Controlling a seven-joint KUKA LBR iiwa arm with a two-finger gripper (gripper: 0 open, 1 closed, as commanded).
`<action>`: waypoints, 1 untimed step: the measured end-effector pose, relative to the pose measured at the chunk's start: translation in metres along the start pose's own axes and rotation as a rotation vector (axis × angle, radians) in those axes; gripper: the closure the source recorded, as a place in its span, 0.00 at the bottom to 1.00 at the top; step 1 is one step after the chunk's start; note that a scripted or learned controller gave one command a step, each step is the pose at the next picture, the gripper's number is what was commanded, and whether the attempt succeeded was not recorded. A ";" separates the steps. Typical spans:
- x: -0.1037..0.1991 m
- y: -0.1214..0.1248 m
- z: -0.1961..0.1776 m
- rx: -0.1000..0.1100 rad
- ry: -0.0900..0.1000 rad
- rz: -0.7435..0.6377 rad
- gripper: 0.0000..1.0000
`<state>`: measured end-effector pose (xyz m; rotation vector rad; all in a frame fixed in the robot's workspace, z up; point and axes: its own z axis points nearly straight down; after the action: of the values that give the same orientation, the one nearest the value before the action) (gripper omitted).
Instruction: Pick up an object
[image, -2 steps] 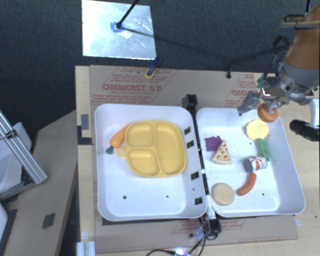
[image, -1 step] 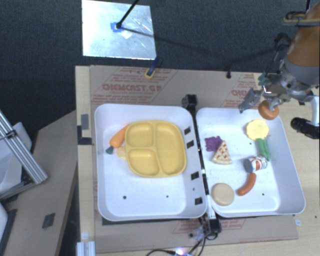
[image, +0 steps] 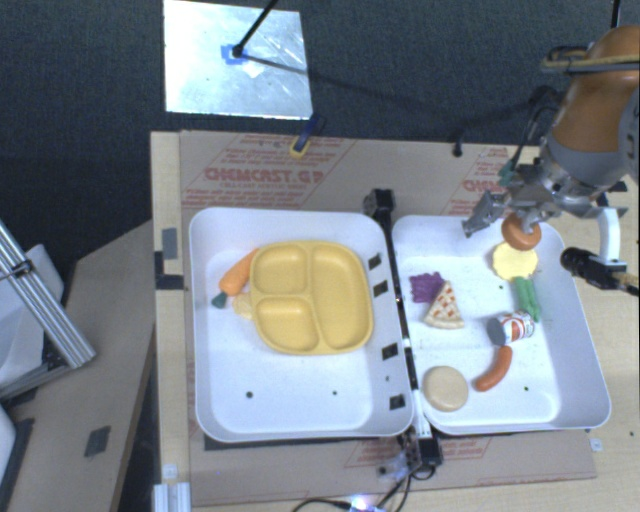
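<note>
We see the pincer (image: 515, 222) at the far side of the right bin (image: 575, 400), hanging from the grey and orange arm (image: 598, 95) that comes in from the right. Directly under it sits a round orange-brown piece (image: 521, 235), and we cannot tell whether the pincer is clenched on it, released above it, or merely in front of it from this slant, so we make no claim that anything is held.

The relation the coming move turns on, as we judge it, is vertical: that round piece lies just below the pincer, touching or nearly touching it, with the flat yellow piece (image: 514, 263) just nearer and the green piece (image: 527, 298) nearer again, its long axis running near to far. If the round piece is the target, we expect a short straight drop or lift to settle the matter, with no sideways travel.

The other candidates lie well apart toward the near side: the pizza slice (image: 444, 308), purple grapes (image: 427, 288), small can (image: 512, 328), sausage (image: 492, 369) and bun (image: 446, 388). The left bin (image: 215, 400) holds the yellow tray (image: 305, 297) and a carrot (image: 236, 273).
</note>
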<state>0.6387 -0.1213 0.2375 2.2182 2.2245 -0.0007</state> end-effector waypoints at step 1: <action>0.007 -0.005 0.046 0.002 0.001 0.001 0.00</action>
<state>0.6342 -0.1144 0.1918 2.2209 2.2249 -0.0017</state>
